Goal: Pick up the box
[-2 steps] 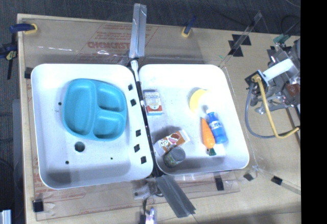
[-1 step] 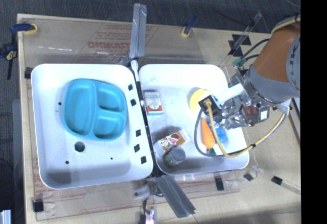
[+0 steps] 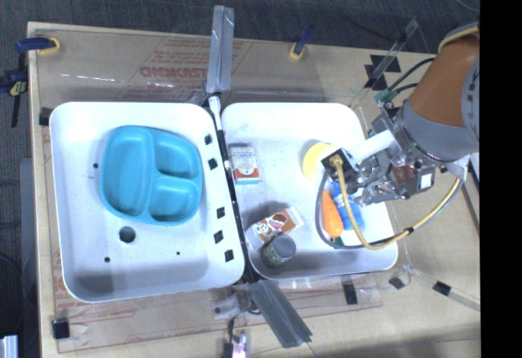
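Hovering over the right side of the right bin (image 3: 269, 116), the gripper (image 3: 352, 179) hangs at the end of the grey arm (image 3: 444, 116), above an orange item (image 3: 331, 216) and a blue one (image 3: 356, 222) that lie side by side near the bin's right wall. Whether it is spread or pressed together cannot be told, as cables and the wrist housing clutter that spot. A yellow round object (image 3: 313, 157) sits just to the gripper's left. The box (image 3: 244, 164), small with a red and white label, lies flat near the right bin's left wall, well apart from the gripper. Nearer the front edge lie a patterned packet (image 3: 274, 224) and what looks like a dark can (image 3: 279, 250). A blue divided tray (image 3: 152, 174) rests in the left bin (image 3: 73, 267).
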### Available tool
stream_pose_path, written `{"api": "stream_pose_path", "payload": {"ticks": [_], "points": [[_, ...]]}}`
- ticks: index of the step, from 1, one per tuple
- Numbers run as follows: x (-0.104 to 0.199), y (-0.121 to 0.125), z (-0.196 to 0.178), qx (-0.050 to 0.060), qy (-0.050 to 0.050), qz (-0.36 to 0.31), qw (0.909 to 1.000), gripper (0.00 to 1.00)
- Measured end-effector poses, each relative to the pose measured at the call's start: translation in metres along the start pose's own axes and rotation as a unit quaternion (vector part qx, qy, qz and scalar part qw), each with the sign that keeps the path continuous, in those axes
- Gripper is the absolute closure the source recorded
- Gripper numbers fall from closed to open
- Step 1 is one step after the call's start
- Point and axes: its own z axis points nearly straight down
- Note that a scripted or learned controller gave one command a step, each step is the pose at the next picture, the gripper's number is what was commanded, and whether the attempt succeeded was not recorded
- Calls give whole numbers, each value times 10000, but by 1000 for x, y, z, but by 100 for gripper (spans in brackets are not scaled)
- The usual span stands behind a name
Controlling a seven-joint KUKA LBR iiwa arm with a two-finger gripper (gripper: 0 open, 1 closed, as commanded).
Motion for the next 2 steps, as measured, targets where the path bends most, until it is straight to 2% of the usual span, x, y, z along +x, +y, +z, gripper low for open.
{"api": "stream_pose_path", "payload": {"ticks": [1,2], "points": [[-11,49,-42,-6,28,30,10000,100],[-10,48,-51,7,13,-8,10000,100]]}}
